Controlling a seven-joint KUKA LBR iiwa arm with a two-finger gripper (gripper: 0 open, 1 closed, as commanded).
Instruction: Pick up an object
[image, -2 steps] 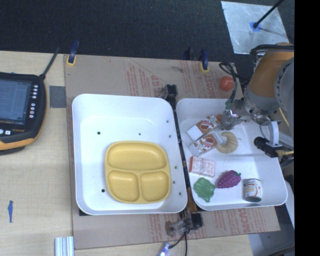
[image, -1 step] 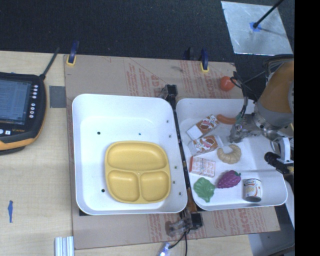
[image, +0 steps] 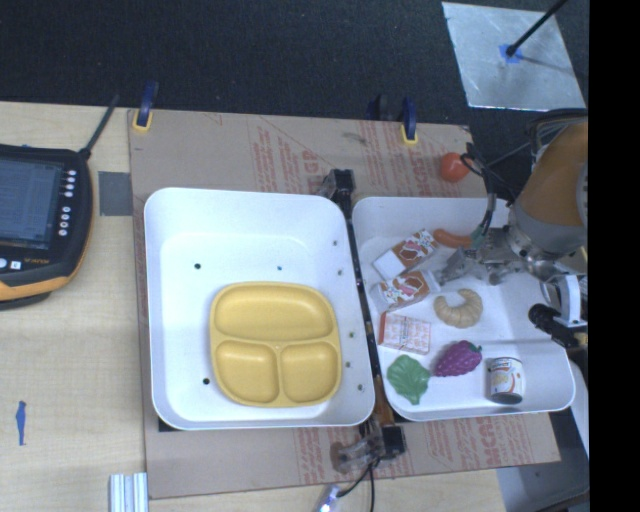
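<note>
In the right-hand bin (image: 560, 395), the pickable things lie close together. A croissant (image: 459, 307) sits near the middle, with a red-and-white packet (image: 403, 289) just left of it, another packet (image: 407, 251) above that and a flat sachet (image: 406, 332) below. Toward the near wall rest a green leafy piece (image: 408, 378), a purple bunch of grapes (image: 457, 358) just beside it, and a small can (image: 505, 380) standing upright. A thin orange sausage (image: 452, 238) lies near the far wall. The gripper (image: 478, 256) hangs over the bin's upper right part, just above and right of the croissant and beside the sausage; whether its jaws are wide or narrow cannot be told, and nothing is seen between them. The left bin (image: 170, 215) holds a yellow divided tray (image: 275, 342). On the desk (image: 60, 400) sit a teach pendant (image: 40, 220) at far left and an orange ball (image: 453, 167) beyond the bins.
</note>
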